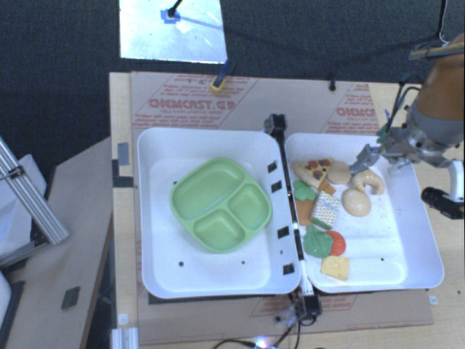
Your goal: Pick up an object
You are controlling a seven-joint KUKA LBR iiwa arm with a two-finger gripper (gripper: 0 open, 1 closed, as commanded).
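Toy food (328, 209) is seen heaped in the right bin (414, 267): a pizza slice (311, 169), a croissant (369, 182), an egg (356, 202), a cheese wedge (336, 267). The gripper (365, 158) is poised over the croissant; its state cannot be told, being blurred. The arm (439, 100) is cut off at the frame's edge. A green divided plate (220, 204) is seen in the left bin (163, 267), on a cardboard-covered bench (189, 100).

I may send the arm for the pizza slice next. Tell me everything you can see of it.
The pizza slice is a small toy wedge, tan with red spots like pepperoni, apparently plastic. It lies flat in the right bin, near the far left corner, its point toward the divider. A round tan piece touches its right edge; a green leaf-like piece lies just in front. The gripper sits to its right, apart.
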